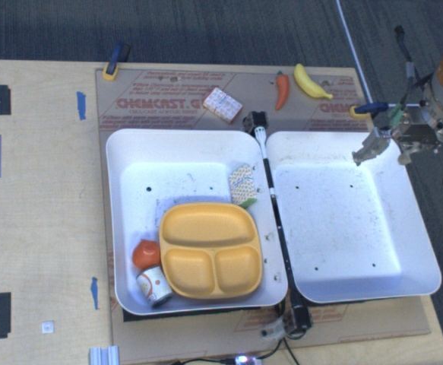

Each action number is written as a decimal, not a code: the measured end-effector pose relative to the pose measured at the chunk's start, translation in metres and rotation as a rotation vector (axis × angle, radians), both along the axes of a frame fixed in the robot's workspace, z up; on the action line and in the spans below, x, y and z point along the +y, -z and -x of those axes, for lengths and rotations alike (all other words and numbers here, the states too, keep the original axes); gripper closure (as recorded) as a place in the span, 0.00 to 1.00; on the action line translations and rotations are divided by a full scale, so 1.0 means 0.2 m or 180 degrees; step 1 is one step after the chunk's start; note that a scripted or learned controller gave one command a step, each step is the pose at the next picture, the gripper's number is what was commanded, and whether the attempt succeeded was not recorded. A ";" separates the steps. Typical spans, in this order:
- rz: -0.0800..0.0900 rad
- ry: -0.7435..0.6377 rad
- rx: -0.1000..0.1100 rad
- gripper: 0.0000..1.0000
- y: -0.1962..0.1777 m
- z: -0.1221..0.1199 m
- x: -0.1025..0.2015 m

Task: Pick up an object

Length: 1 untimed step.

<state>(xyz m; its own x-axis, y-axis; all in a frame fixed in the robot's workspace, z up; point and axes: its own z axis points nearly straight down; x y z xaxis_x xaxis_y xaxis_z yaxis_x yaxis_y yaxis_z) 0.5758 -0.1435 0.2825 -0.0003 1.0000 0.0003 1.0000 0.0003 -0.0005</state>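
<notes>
From my remote seat, the end effector [388,144] hangs over the far right corner of the right bin [403,272], at the top right of the camera view. Everything worth picking lies in the left bin [122,204], well apart from it, down and to the left across the black divider [273,196] between the two bins.

The biggest candidate is the yellow sectioned plate [210,248], lying flat with its long side running left to right. Just beside its left edge sit a red-orange tomato-like toy [146,254] and a small white can [153,285] tipped on its side. A patterned soft item [242,182] rests near the plate's far right corner.

I judge the coming move to be a long diagonal reach leftward and toward the near side.

The two fingers [364,153] appear spread apart, with white bin floor showing between them and nothing gripped; they are small in the view, so I hold that reading loosely.

Beyond the bins, a banana [311,82], a red pepper [283,91] and a small box [222,104] lie on the cardboard sheet [153,101] covering the table [39,204].
</notes>
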 end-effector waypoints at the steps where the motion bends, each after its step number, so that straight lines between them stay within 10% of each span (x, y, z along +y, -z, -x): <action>1: 0.0001 0.0002 0.0001 0.00 0.29 0.11 -0.07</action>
